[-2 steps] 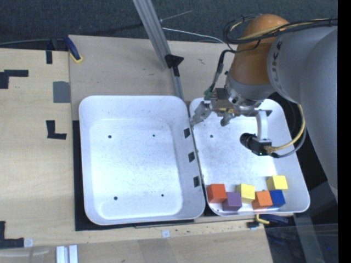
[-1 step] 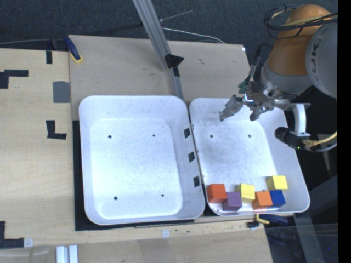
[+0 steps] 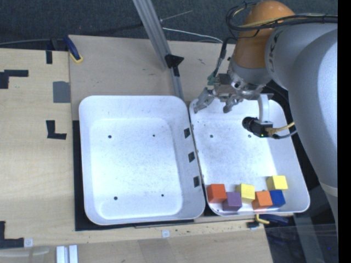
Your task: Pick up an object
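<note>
End effector (image 3: 216,100) hovering, fingers spread, nothing between them, over right bin's (image 3: 236,147) far edge | blocks (image 3: 247,195) sitting clustered along near wall | risk: fingers jamming against wall, knocking neighbours.

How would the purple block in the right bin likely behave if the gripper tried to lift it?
The purple block looks rigid and flat-sided, so probably slides, not rolls. Touching neighbours, the orange block and yellow block, may hinder gripping.
</note>
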